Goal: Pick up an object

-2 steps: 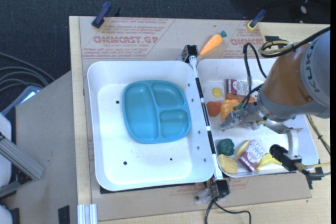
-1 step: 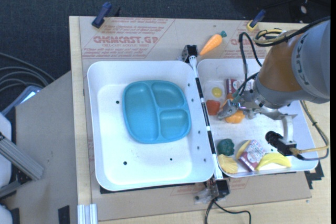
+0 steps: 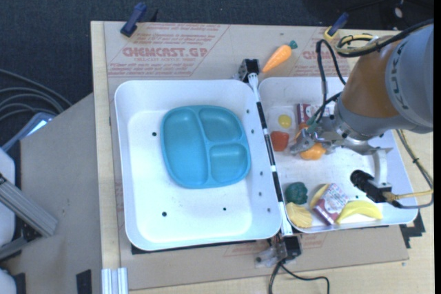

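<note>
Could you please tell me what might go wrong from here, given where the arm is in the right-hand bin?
1. The end effector sits low at a small orange object, with a red-orange piece close beside; it might nudge either one away.
2. Toys crowd the shallow white right bin's near edge, including a yellow banana-shaped toy; the arm could sweep them.

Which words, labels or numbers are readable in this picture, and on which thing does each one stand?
"CHEMCAST GP": large red letters on the brown protective sheet of the bench, behind the left bin.
The same red print repeats near the right bin, partly hidden by cables; not readable there.
Smaller red lines around the big letters: too small to read.
Red and white packet in the right bin: print too blurred to read.
</note>
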You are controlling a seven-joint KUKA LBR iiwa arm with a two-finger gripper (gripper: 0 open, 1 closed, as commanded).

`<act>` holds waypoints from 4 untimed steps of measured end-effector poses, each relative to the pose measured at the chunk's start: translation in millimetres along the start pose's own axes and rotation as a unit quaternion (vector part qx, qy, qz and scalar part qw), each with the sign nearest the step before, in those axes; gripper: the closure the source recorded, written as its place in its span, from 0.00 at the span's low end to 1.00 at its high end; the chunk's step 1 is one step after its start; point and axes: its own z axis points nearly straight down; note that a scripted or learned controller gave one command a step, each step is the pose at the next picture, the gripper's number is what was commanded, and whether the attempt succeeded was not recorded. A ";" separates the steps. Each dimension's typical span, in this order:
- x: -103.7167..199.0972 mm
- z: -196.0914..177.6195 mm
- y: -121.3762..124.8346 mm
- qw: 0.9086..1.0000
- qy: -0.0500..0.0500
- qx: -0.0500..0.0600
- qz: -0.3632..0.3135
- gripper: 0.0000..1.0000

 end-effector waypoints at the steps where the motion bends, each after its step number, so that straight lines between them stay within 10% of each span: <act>1: 42.5 -156.8 -29.8 1.000 0.000 0.001 -0.001 1.00; 2: 66.8 -182.5 -77.7 1.000 0.001 0.003 -0.001 1.00; 4: 83.2 -179.0 -77.2 1.000 0.001 0.003 -0.001 1.00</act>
